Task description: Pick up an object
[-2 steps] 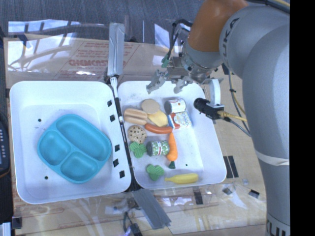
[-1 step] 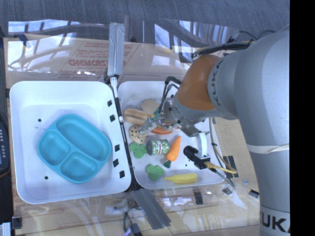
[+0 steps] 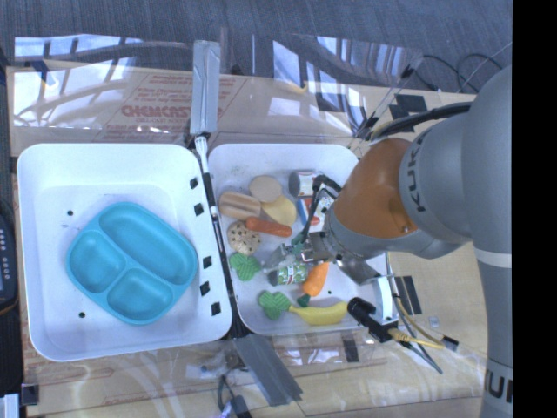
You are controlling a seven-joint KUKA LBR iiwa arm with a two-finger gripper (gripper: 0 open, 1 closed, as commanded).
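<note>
The grey KUKA arm [image 3: 461, 190] enters from three o'clock, its orange band [image 3: 374, 200] hanging over the right bin [image 3: 252, 157]. At nine o'clock, the left bin [image 3: 39, 181] carries a blue divided plate [image 3: 130, 261] lying flat, tilted toward five o'clock.

In the right bin, a clutter of toy foods lies packed together. A yellow banana [image 3: 320, 314] rests along the six o'clock wall, with a green leafy piece [image 3: 273, 302] touching its nine o'clock end. A tan bread loaf [image 3: 238, 204] sits near the bin's ten o'clock side, with a round beige disc [image 3: 265, 187] just beside it at one o'clock and a pale yellow wedge [image 3: 280, 211] at its three o'clock. An orange-red sausage [image 3: 268, 227] lies just below the loaf, a speckled cookie [image 3: 239, 236] at its seven o'clock, and a green ridged piece [image 3: 244, 267] beneath that. A small carrot [image 3: 315, 278] lies tilted near the bin's centre, a green-labelled bottle [image 3: 288, 275] lying just beside it at nine o'clock.

The gripper [image 3: 306, 247] is low among these items, directly above the bottle and carrot; whether its fingers are spread or pinching anything cannot be told, and nothing is visibly lifted.
</note>
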